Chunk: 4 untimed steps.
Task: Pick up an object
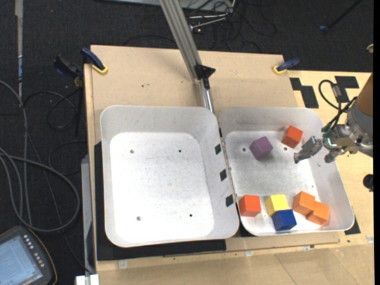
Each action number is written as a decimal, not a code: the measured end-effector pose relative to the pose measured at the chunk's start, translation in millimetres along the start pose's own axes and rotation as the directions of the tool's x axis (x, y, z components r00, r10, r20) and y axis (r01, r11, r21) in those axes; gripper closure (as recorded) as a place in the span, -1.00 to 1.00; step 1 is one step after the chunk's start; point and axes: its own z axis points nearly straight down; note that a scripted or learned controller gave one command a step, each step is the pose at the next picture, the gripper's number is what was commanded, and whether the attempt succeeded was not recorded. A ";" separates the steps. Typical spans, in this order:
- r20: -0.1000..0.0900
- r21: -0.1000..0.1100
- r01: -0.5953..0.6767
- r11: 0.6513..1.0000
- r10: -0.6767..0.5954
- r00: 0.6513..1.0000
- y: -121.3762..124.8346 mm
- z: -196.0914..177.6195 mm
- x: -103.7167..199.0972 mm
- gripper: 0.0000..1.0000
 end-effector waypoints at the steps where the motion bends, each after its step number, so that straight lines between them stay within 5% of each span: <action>1: 0.001 -0.005 0.000 1.000 0.000 1.000 1.0 -2.3 0.0 -1.00; 3: 0.000 0.002 -0.002 1.000 0.002 1.000 4.6 112.8 4.2 -1.00; 4: 0.001 -0.003 -0.001 1.000 0.001 1.000 4.8 122.7 4.7 -1.00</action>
